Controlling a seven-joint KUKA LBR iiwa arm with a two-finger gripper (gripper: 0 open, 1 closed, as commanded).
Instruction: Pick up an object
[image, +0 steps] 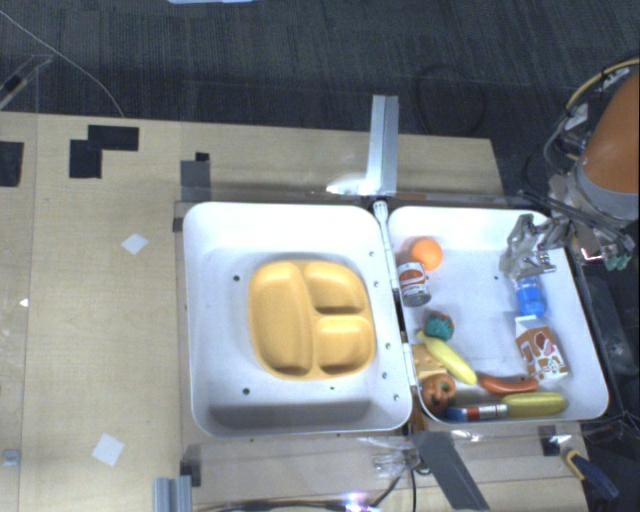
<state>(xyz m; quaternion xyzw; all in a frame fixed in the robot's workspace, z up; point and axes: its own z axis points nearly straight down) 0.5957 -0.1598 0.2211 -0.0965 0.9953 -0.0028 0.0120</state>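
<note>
The arm (610, 150) is seen entering from the right, with its orange band above the wrist. The claw (527, 250) is positioned over the upper right part of the right bin (590, 345), just above a blue bottle (529, 298). Whether the claw is apart or together cannot be told from this angle; nothing is seen clamped between its fingers.

The objects are gathered in the right bin. An orange ball (427, 252) is noted near the upper left corner, with a small can (413, 283) just below it against the left wall. A green and orange toy (438, 326) lies lower down, and a yellow banana (449, 359) is set at a slant beneath it. A brown and white carton (541, 352) lies below the blue bottle, near the right wall. Along the bottom edge a red apple-like item (435, 388), a marker (478, 411), a red sausage-shaped piece (509, 382) and a yellow oblong piece (534, 403) are crowded together.

The left bin (210, 300) holds a yellow divided tray (308, 318), resting about centre. Both bins sit on the pale wooden surface (90, 330).
</note>
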